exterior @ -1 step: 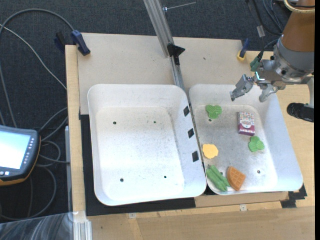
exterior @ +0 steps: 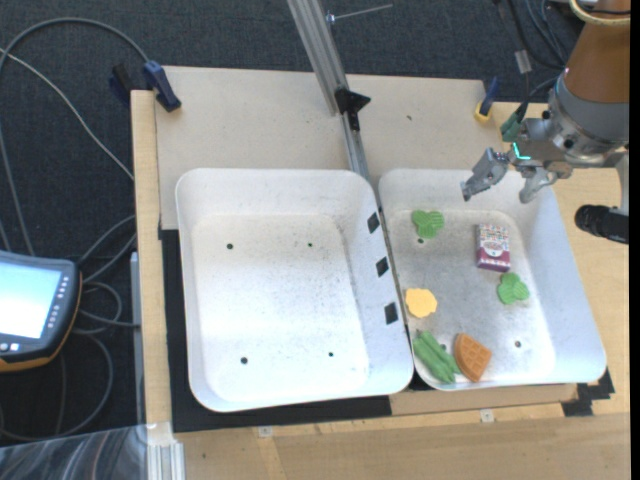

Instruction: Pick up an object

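A robot gripper (exterior: 508, 180) hovers over the right bin (exterior: 560, 268), jaws apart and empty. A small purple box (exterior: 493, 247) lies just below it.

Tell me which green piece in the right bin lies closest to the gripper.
The green piece at the bin's upper left, just below the open gripper; the other two greens lie lower.

One fixed camera looks down aslant (from above) on both bins (exterior: 200, 193).
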`<state>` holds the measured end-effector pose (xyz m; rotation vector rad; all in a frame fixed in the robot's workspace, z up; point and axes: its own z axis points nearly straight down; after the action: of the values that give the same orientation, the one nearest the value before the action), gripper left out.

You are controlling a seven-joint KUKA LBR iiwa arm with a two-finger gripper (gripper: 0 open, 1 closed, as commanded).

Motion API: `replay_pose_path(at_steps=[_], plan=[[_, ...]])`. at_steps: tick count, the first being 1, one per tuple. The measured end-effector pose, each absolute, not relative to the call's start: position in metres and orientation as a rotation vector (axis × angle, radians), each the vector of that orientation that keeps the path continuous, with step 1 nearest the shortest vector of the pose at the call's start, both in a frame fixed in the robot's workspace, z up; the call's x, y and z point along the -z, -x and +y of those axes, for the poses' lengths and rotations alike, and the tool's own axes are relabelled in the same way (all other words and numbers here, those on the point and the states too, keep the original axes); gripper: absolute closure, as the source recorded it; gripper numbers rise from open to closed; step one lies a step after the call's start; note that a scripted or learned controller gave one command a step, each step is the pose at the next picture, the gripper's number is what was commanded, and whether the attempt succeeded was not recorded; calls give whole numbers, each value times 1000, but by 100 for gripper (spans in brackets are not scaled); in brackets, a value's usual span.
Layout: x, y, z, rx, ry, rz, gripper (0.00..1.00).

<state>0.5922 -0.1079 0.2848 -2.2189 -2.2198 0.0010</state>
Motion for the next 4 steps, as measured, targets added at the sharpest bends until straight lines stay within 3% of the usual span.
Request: replay_pose_path(at_steps=[3, 4], plan=[[-139, -603, -95, -6, 2218, -2217, 0], [-153, -605, -95, 3, 2221, -2221, 100]])
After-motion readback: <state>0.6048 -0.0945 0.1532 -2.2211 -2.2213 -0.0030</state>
